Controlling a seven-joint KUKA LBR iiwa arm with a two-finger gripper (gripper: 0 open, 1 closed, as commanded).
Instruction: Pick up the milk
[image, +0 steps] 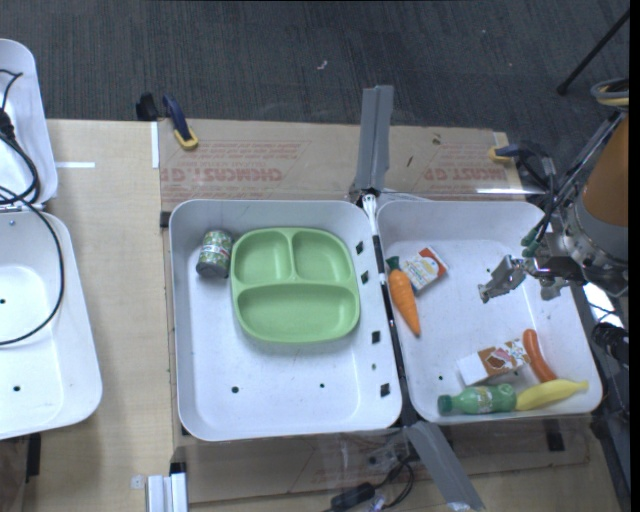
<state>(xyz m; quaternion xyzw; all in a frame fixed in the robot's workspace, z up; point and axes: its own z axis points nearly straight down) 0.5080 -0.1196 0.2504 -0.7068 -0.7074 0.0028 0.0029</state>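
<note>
- milk (424, 269), a small carton with an orange and green print, lay tilted on the floor of the right bin (455, 345), in its upper left part, just beside the top of a carrot (404, 301).
- surface (120, 250) was pale wood or board with red lettering along its far strip; dark carpeted floor (300, 50) lay beyond it, and clamps (178, 124) sat at the far edge.
- left bin (280, 395) held a green divided plate (295, 285) and a small can (214, 253) just beside the plate's left rim.
- right bin also held a second small carton (494, 362), a sausage (538, 355), a green bottle (478, 401) and a banana (551, 392), grouped near its lower right corner.
- gripper (500, 280) hung over the right half of the right bin, to the right of the milk and apart from it, nothing between its fingers; whether they stood apart or together could not be told.
</note>
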